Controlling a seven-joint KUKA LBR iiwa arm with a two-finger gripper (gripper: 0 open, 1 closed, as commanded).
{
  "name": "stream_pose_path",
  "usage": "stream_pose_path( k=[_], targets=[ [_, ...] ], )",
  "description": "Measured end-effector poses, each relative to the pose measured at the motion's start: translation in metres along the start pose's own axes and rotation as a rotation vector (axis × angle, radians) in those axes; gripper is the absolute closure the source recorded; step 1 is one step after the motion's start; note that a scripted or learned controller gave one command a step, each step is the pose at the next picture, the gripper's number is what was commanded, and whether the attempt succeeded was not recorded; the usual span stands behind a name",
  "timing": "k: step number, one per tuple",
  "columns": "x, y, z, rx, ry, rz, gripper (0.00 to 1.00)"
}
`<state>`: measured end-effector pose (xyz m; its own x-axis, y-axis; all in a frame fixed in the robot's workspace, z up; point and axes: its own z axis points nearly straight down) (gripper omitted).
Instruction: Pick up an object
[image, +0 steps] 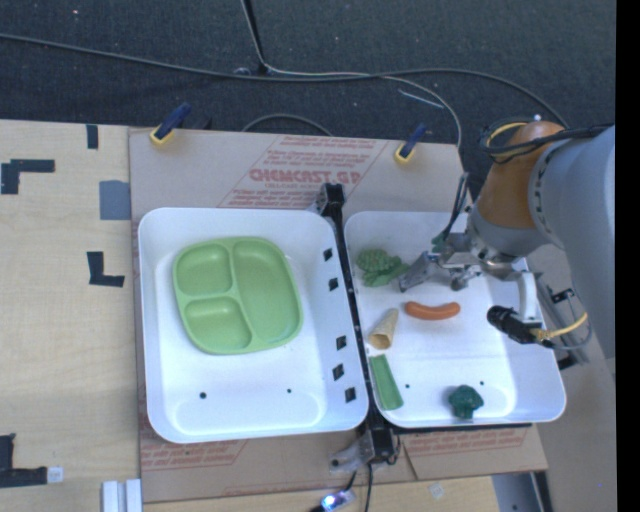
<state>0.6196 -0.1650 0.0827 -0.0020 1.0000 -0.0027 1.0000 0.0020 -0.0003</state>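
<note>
The right bin (520, 360) holds several toy foods. A leafy green piece (378, 266) lies at its upper left, an orange-red sausage (432, 311) in the middle, a beige cone (384, 328) against the left wall, a green stick (386, 381) below the cone, and a dark green broccoli (465, 401) near the front. My gripper (425, 272) hangs low over the bin, just right of the leafy piece and just above the sausage. I see nothing held in it.
The left bin (160, 380) holds a light green divided plate (238, 295). A black divider with clips (345, 330) runs between the bins. The grey arm with its orange band (510, 190) and cables (520, 325) covers the right bin's right side.
</note>
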Motion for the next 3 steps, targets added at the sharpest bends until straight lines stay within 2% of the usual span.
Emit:
stream_pose_path(
  k=[1, 2, 3],
  targets=[
    [0.000, 0.001, -0.014, -0.003, -0.001, 0.000, 1.00],
    [-0.005, 0.002, -0.076, -0.005, 0.001, 0.001, 1.00],
    [-0.006, 0.001, -0.119, -0.003, 0.002, 0.001, 1.00]
  ],
)
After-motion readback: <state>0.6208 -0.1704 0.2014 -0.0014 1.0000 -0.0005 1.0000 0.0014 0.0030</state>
